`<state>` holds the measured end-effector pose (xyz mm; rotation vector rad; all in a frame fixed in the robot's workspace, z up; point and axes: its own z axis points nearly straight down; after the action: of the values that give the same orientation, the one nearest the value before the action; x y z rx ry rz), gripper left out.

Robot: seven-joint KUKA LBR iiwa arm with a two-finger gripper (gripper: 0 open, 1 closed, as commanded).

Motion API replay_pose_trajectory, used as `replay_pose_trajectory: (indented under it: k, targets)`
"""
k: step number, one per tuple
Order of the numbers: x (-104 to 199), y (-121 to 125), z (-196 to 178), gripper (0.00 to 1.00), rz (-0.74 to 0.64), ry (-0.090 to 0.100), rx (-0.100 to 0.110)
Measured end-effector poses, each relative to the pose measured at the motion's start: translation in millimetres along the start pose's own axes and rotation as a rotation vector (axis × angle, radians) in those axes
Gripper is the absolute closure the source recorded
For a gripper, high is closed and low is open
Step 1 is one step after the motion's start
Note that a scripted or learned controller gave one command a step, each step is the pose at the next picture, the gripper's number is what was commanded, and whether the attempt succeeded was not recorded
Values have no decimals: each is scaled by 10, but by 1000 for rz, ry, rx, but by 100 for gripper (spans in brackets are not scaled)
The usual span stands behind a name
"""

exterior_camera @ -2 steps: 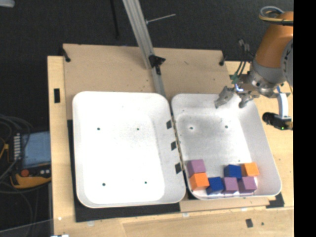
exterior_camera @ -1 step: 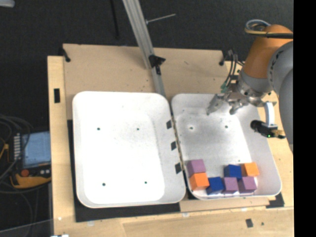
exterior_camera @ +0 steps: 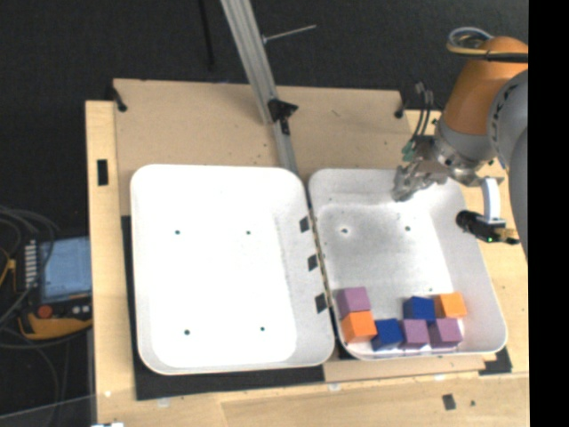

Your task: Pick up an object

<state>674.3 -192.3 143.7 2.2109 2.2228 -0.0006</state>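
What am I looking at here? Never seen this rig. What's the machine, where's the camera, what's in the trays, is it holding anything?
It is a single robot arm, grey with an orange band, reaching in from the right of the picture. The one camera is fixed above the bench and looks down at a slant.

Two shallow white bins sit side by side. The left bin is on the picture's left. The right bin has small blocks bunched along its near edge: purple, orange, blue, purple, blue, purple and orange.

The end effector hangs over the right bin's far edge, well away from the blocks, with no block in it. The job is to pick one up, and that has not happened yet.
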Motion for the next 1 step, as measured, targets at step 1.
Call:
replay_pose_trajectory:
  k: [1]
  targets:
    - [-9,8,-657,100,0,3,-4]
